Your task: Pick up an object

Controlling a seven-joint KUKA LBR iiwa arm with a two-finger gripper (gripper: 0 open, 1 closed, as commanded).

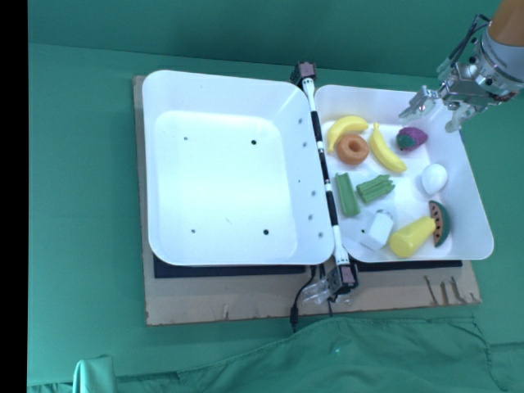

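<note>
I have the gripper [438, 109] hovering at the upper right of the frame, fingers spread wide with nothing between them, just over the top edge of the right bin [479, 219]. I judge this the approach step. The closest candidate is the purple fruit [411, 138], just below and left of the gripper, beside a banana [386, 148]. Next I need to descend squarely over it, then close

The arm [506, 23] runs off the frame's top right corner with just its orange band and wrist in sight, a dark mat [246, 270] lies mostly hidden beneath the two bins — and the clipped parts [332, 286] at the divider's near end are too small to identify.
</note>
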